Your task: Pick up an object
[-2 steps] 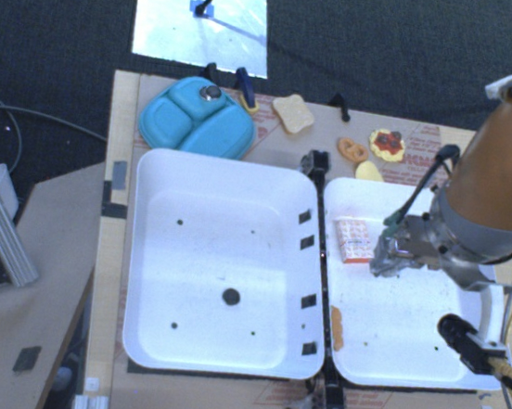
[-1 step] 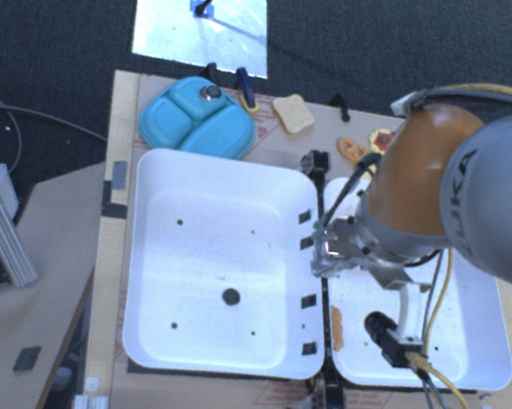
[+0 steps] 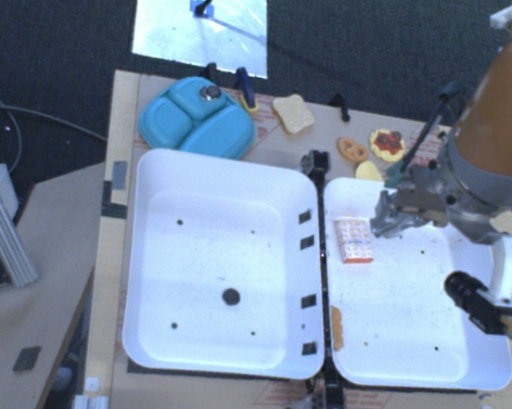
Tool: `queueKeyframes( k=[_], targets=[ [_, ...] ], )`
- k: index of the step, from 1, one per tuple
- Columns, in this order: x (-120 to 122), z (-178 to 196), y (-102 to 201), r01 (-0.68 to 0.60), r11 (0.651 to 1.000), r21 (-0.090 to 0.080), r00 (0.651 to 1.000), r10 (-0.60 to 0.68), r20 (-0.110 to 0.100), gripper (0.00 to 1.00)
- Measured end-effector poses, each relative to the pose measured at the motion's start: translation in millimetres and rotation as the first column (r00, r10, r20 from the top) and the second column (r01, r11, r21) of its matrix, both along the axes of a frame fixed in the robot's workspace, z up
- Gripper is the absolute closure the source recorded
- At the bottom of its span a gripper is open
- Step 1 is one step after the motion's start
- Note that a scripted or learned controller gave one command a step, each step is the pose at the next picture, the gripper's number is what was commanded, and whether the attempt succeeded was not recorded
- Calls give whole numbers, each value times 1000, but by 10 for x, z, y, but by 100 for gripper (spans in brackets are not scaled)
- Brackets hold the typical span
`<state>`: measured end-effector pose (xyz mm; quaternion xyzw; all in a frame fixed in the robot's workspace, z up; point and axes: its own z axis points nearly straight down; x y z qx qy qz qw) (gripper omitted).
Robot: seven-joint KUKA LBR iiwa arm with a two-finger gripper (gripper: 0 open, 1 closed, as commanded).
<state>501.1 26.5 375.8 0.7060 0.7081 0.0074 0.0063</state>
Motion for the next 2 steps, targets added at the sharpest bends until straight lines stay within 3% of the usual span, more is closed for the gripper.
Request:
queueKeyframes(
  k=[1, 2],
  targets=[
    [253, -217, 804, -8, 1000, 1, 1000, 9, -17, 100],
    [519, -1873, 910, 2, 1000, -4, 1000, -2, -31, 100]
  ],
)
